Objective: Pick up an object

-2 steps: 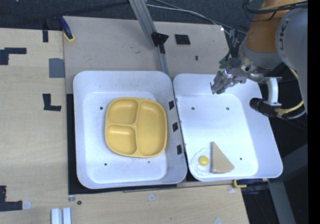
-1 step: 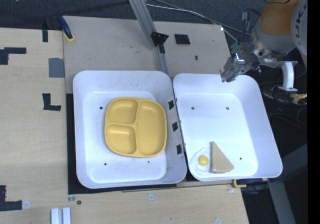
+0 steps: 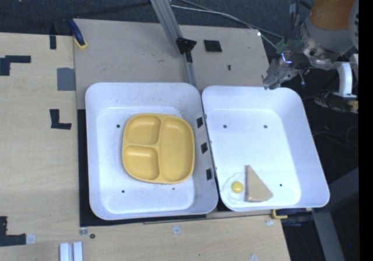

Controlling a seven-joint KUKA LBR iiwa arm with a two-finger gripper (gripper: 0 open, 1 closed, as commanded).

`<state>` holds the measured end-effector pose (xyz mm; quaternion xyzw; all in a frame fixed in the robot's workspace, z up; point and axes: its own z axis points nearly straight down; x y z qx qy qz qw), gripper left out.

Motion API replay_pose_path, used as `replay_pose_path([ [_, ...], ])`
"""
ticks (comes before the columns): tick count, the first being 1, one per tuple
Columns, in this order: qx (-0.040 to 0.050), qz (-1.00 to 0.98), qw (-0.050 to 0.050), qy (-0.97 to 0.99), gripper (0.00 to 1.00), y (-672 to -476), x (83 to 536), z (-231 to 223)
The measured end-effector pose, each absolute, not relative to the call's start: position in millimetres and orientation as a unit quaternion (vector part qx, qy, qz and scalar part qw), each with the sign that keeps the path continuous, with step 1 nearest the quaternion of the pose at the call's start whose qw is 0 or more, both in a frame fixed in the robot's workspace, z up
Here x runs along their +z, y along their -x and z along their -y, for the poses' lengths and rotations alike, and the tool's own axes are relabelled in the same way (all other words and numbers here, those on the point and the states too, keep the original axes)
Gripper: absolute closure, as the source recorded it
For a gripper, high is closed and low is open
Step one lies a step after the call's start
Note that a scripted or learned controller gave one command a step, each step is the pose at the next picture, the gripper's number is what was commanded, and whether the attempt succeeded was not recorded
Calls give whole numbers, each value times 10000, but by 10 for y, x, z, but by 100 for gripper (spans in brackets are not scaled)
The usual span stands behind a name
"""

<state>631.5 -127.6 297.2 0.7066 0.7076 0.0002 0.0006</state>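
Tabletop [image 3: 134,50]: pale board under both bins, dark tape marks scattered on the left part; likely a fixed work area so the bins sit in reach of the arm.
Left bin [image 3: 99,137]: shallow, white, touching the right bin along the shared edge; carries the yellow tray alone.
Right bin [image 3: 291,131]: shallow, white, mostly bare floor; both small items pushed into the near corner, probably where they slid or were dropped.
Arm [image 3: 332,9]: enters at upper right, orange band visible, cut off by the top and right edges of the view.
Yellow tray [image 3: 158,148]: three compartments, flat on the left bin floor, roughly centred, well apart from the gripper.
Gripper [image 3: 273,82]: poised at the far rim of the right bin, nothing seen between the fingers; fingers dark against a dark background, open or closed not possible to tell.
Tan wedge [image 3: 256,185]: triangular piece, lying flat, near front of right bin; probably the easiest pick, judged by size.
Yellow ball [image 3: 236,187]: small, just beside the wedge on a pale round patch; patch too small to identify.
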Motion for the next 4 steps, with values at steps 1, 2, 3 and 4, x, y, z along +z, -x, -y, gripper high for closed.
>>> replay_pose_path([
  [1, -5, -7088, -6, -7055, 100, -6157, 2949, 791],
  [2, -6, -7089, -5, -7053, 100, -6122, 2905, 308],
  [3, -13, -7086, -15, -7056, 100, -5979, 2725, -107],
  [4, -11, -7088, -10, -7054, 100, -5876, 2706, -640],
])
